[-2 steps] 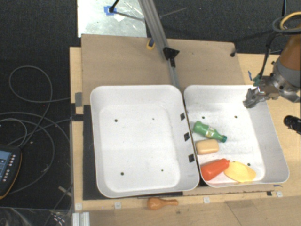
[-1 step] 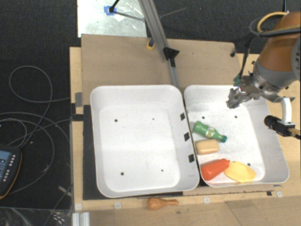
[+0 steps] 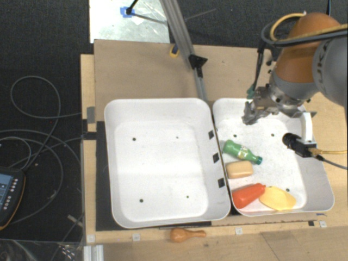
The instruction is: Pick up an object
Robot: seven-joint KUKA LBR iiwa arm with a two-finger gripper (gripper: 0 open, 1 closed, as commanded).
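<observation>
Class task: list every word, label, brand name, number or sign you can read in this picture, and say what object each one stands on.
No text can be read in this view.
green bottle: no legible label.
handheld device with a screen at the left edge: its display is too small and blurred to read.
blue tape on the floor panel: no writing can be made out.
orange band on the arm: no marking shows.
</observation>
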